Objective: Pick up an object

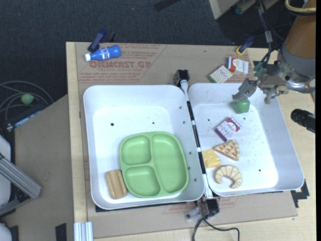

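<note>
1. Dark carpet floor around a cardboard-topped bench (150, 59); two white bins side by side on it.
2. Gripper (256, 92) hangs over the far edge of the right bin (281, 149), grey arm (301, 49) coming in from the right. One finger (246, 90) points down-left, the other sits to its right, jaws spread apart with nothing between them.
3. Green block (241, 105) lies on the bin floor just below the left finger, close to its tip; can't tell if they touch.
4. Farther out in the same bin: maroon packet (227, 128) near the middle, waffle wedge (228, 149) below it, yellow cheese piece (210, 158) against the left wall, croissant (228, 175) nearest the front edge.
5. Left bin (100, 114) holds a green divided plate (153, 163) with three compartments, and a tan bread piece (116, 184) just beside the plate's lower-left corner.
6. On the cardboard behind the bins: a blue-and-white bottle (103, 53) at far left, and a small printed carton (228, 69) lying behind the right bin.
7. Black clips (181, 77) sit at the seam between the bins, far and near ends.
</note>
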Action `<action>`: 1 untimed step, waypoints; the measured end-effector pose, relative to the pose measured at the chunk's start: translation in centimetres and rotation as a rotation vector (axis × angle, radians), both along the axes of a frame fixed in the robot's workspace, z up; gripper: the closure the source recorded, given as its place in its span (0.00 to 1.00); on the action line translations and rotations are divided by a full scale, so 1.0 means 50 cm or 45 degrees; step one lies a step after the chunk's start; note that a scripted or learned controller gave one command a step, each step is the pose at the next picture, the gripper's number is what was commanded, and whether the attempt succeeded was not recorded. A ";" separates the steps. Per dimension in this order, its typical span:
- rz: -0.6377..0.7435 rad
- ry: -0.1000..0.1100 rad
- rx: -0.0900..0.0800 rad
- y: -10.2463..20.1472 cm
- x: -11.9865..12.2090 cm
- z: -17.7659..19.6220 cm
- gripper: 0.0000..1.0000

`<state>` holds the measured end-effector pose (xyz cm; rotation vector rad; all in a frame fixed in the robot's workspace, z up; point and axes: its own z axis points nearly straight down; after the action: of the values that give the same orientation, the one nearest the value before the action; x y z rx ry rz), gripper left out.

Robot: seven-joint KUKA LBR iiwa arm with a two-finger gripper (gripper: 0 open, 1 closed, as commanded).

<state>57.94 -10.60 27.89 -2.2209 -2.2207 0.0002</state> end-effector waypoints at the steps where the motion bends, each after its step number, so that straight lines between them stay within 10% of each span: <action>1: 0.000 0.003 0.000 0.036 0.009 -0.181 0.00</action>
<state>58.41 -8.80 18.86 -2.2192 -2.2193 0.0028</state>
